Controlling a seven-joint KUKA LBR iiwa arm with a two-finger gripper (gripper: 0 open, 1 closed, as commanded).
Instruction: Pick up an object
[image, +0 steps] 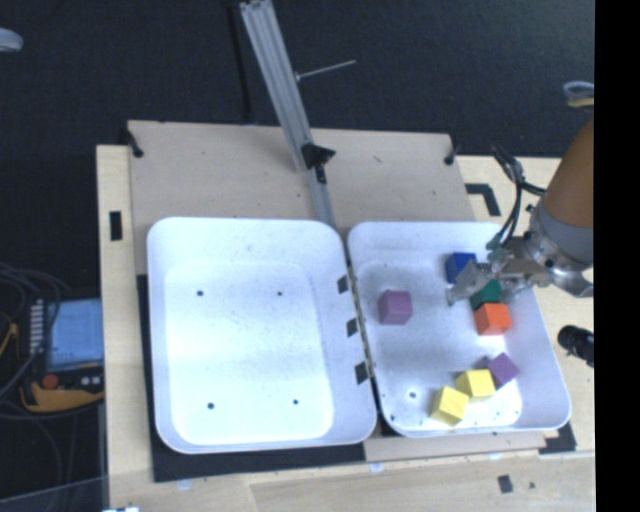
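The right bin (420, 250) holds several small blocks. A purple block (395, 306) lies alone near its left side. A blue block (460, 265), a green block (487, 295) and an orange block (492, 319) cluster at the right. My gripper (483, 279) reaches in from the right and hangs over that cluster, just above the green block, partly covering it. Nothing is seen lifted off the bin floor.
Two yellow blocks (477, 383) (450, 404) and a small purple block (503, 368) lie at the right bin's near corner. The left bin (245, 330) stands beside it. A slanted metal pole (290, 110) rises behind the bins.
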